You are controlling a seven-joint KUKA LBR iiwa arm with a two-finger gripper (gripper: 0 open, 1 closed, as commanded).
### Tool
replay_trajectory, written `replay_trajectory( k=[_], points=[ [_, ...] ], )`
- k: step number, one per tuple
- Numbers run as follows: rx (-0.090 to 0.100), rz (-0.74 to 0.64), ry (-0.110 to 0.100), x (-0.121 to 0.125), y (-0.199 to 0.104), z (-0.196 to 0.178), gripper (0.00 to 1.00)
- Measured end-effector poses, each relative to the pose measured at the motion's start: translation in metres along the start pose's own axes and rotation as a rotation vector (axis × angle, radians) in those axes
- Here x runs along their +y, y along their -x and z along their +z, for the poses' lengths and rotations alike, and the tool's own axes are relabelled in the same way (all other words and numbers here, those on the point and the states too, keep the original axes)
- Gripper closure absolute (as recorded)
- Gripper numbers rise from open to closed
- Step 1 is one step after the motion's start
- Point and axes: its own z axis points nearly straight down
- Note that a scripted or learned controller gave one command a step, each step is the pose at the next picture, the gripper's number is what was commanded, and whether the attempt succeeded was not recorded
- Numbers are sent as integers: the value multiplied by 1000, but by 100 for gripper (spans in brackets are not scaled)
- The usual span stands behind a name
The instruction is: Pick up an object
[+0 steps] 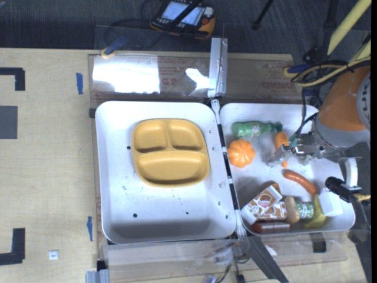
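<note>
We see the gripper (281,153) low in the right bin (259,112), coming in from the right on the grey arm (339,131) with its orange band (346,102). We cannot tell its state; the metal tip is too small and cluttered to read, and nothing clearly sits in it.

Objects in the right bin: a small orange pumpkin (241,152) near the left wall, round and ribbed with a short stem. A green bottle (254,128) lies on its side just behind it. A small orange piece (281,139) sits right at the gripper tip, touching or nearly so, we cannot say which. A hot dog (299,181), orange-red, lies diagonally just in front of the gripper. At the front edge there is a pile: a brown-and-white carton (265,204), a dark-capped bottle (297,210) and something yellow-green (318,216).

The left bin (112,158) holds a yellow divided plate (171,151), three compartments, roughly centred.

Both bins sit side by side on a light wooden worktop (47,158) with black and blue tape marks. A clear panel stands behind the bins. Beyond is dark carpet with a handheld controller (182,17) and cables.
</note>
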Motion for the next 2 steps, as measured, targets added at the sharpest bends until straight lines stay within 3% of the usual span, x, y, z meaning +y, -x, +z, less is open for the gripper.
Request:
replay_trajectory(
  k=[1,2],
  points=[
    [-2,230,-1,-18,-7,-96,0],
    [-1,93,1,32,1,6,0]
  ],
)
